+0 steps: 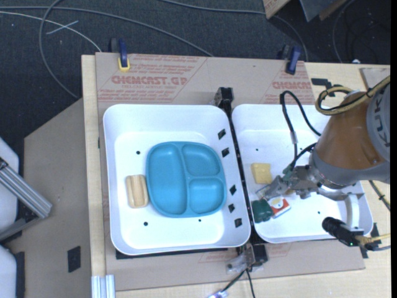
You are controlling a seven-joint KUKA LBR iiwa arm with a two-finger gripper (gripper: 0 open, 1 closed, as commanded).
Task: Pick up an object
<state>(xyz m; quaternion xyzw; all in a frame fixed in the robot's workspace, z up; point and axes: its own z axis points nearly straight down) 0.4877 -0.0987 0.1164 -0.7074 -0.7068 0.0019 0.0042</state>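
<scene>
Bench [186, 73]: board-topped, printed red lettering. Two shallow white bins directly on it, touching side by side: left bin [118, 166], right bin [260, 120]. Blue clamps at far edge: left clamp [123, 56], right clamp [293, 59].

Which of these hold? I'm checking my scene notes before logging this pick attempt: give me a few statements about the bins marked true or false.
1. The blue divided plate lies in the left bin. True.
2. The tan block rests on top of the plate. False: it lies beside the plate, on its left.
3. The yellow square piece lies in the right bin. True.
4. The end effector hovers over the left bin. False: it is over the right bin, near the green item.
</scene>
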